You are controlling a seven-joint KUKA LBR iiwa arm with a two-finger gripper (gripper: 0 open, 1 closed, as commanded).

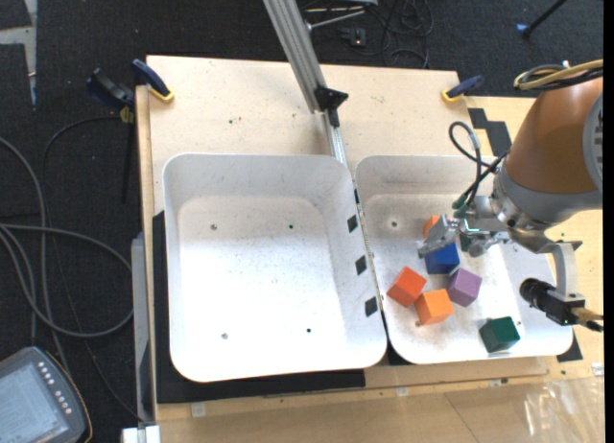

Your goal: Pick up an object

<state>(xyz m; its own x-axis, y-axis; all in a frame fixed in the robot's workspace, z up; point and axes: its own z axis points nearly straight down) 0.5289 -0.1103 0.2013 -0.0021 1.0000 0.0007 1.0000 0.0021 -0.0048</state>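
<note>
Desk (249, 105): a pale wooden top. Two white bins sit on it side by side. Blue and yellow clamps (153, 81) hold its far corners.

Left bin (192, 192): white with little dark specks on the floor.

Right bin (384, 182): this one has the blocks in it. They all lie in its near half.

Arm (561, 144): grey with an orange band. It comes in from the right and reaches down into the right bin.

Jaws (443, 238): low in the right bin, right at the far edge of the blue block. The picture is too small to tell if they are apart or together.

Blue block (443, 259): in the middle of the right bin, just under the jaws. I cannot tell if the jaws touch it.

Small orange piece (432, 225): peeks out on the far side of the jaws, mostly hidden.

Red-orange block (407, 287): near and left of the blue block, close to the wall between the bins.

Orange block (435, 306): just near the red-orange one, almost touching it.

Purple block (465, 286): right of the two orange blocks, close to the blue block.

Green block (499, 334): dark green, alone by the near right corner of the bin.

Metal pole (293, 29): a grey bar slanting down from the far side to the gap between the bins.
</note>
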